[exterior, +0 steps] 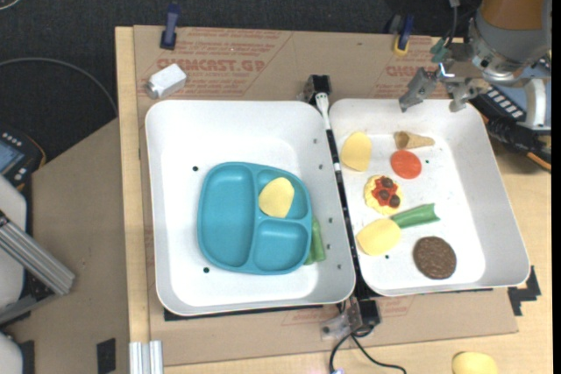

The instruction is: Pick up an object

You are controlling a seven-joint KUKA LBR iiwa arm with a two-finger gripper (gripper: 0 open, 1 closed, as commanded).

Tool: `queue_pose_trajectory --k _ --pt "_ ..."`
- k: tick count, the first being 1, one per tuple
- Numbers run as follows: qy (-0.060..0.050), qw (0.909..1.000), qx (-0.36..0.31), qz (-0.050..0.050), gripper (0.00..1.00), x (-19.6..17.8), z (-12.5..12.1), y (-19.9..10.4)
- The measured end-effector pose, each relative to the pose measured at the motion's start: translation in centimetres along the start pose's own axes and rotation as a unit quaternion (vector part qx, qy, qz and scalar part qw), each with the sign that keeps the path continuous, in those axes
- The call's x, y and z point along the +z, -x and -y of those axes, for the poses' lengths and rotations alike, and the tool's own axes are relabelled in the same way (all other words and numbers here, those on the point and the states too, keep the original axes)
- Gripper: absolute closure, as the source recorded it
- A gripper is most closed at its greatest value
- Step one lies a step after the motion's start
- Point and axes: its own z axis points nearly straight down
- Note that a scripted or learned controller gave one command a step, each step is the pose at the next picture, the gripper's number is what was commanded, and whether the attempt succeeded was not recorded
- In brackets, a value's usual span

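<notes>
My gripper (434, 95) hangs open above the back edge of the right bin (491, 188), its two fingers spread wide with nothing between them. Inside that bin lie a yellow chip (356, 151), a small cone (412, 139), a red disc (405, 164), a mini pizza (384, 194), a green bean (414, 216), a yellow lemon-like piece (378, 236) and a brown cookie (434, 257). The left bin (175, 153) holds a teal divided plate (237, 219) with a yellow piece (277, 197) on it and a green item (316, 243) at its right edge.
Both bins rest on a cardboard sheet (263, 57) clipped with blue clamps (170, 25). A white block (166, 81) lies behind the left bin. A black bracket (317, 88) sits between the bins at the back. A yellow object (473, 362) lies near the front right.
</notes>
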Motion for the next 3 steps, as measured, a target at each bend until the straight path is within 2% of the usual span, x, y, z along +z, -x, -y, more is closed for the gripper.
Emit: queue_pose_trajectory --k 1,2,3 --pt "0.005 1.0000 0.000 0.002 0.00 -6.9 -1.1 2.3" --pt "0.011 0.9999 0.001 0.003 0.00 -22.2 5.0 3.5" --pt "-0.001 1.0000 -0.008 -0.002 0.00 -19.0 5.6 -10.5"
